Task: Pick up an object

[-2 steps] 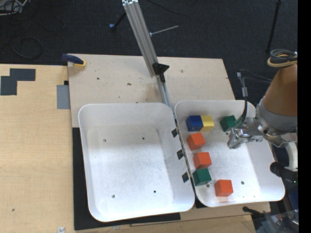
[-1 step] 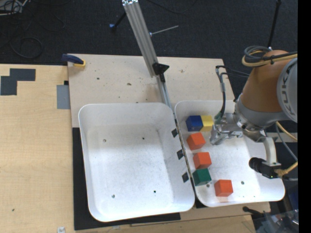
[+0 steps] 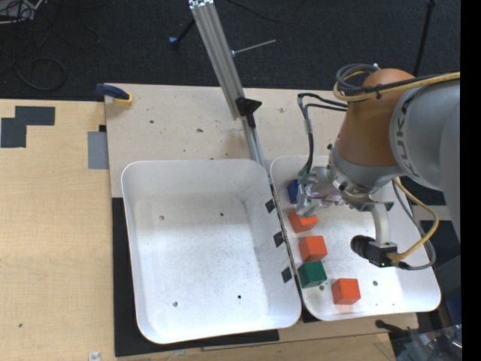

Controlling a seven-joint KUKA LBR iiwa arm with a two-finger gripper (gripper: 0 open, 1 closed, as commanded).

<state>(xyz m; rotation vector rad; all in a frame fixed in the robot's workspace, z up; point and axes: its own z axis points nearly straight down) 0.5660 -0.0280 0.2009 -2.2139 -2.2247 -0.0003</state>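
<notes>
I have the arm (image 3: 398, 138) reaching in from the right over the right bin (image 3: 421, 295), with the claw (image 3: 310, 201) low at that bin's left side, just above an orange block (image 3: 303, 220). That looks to me like a lineup for a grab on that block, though I cannot tell if the claw is open or closed; the wrist and cables crowd it. A blue block (image 3: 292, 191) sits just beyond, partly hidden. Nearer lie another orange block (image 3: 313, 247), a green block (image 3: 312, 274) and a third orange one (image 3: 346, 290), all loose along the bin's left and near side. The left bin (image 3: 150, 194) sits beside it, their walls touching.
</notes>
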